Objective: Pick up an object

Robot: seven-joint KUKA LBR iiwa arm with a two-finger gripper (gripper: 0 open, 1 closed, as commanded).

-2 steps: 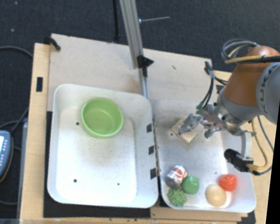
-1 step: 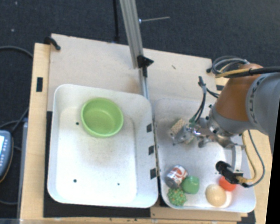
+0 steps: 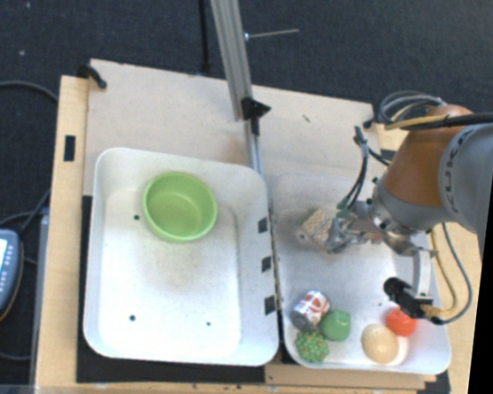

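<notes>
Beige speckled block (image 3: 317,226) lies in the right bin's (image 3: 423,360) upper left, touching the gripper (image 3: 341,236); whether the fingers grip it cannot be told. Nearer the front edge: a can (image 3: 310,308), green ball (image 3: 335,325), cream egg (image 3: 379,343).

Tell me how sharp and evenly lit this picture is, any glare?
Camera view: soft overall, small things in the right bin blurred; lighting even, shadows faint; left bin bright but not blown out; slight shine on the green bowl.
</notes>
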